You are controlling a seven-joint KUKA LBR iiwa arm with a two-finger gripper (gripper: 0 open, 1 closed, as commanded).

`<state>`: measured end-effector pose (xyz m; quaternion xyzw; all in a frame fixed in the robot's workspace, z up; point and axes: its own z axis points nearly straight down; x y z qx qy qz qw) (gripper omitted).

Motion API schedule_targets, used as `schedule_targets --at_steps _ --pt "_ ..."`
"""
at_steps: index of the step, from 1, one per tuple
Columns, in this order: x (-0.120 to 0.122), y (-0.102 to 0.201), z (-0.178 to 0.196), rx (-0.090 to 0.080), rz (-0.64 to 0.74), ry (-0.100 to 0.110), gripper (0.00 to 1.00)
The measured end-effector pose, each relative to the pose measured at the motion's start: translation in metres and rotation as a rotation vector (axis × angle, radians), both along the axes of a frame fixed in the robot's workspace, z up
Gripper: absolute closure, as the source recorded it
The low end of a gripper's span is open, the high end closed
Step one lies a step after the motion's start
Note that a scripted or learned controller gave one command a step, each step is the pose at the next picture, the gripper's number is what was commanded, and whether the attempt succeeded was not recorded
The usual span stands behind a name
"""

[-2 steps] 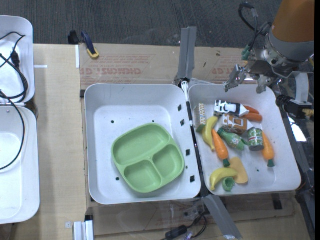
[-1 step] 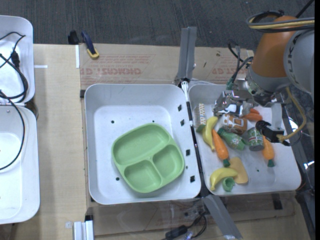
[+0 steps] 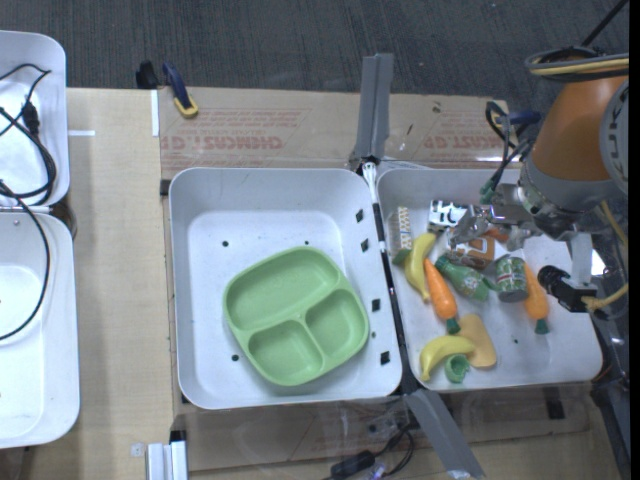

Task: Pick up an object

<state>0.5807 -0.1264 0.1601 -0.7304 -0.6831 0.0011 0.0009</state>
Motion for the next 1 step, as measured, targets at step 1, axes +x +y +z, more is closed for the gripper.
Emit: schedule_targets --at_steps 1 --pt "0.0130 -0.0201 -0.0421 -0.005 -0.007 -0.030 0.00"
